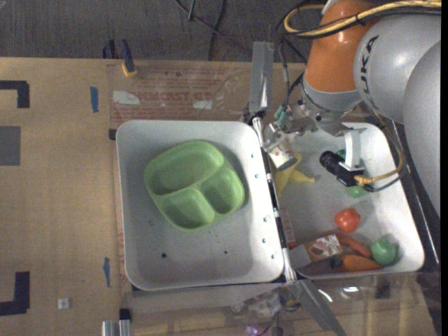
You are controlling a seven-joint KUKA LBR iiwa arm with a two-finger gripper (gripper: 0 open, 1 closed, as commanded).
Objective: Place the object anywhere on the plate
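Observation:
A green divided plate [194,184] lies in the left white bin [140,257], tilted a little, with nothing on it. My gripper [280,137] is low over the far left corner of the right bin [402,219], close to the wall between the bins. Right under its tip is a small tan and white box [283,157], touching or nearly touching it. A yellow banana-like toy [294,177] lies just below that box.
In the right bin lie a red tomato [347,220], a small green piece [357,192], a brown and red packet [318,249], orange carrots [357,256] and a green round fruit [383,250] at the near end. The arm covers the bin's far right.

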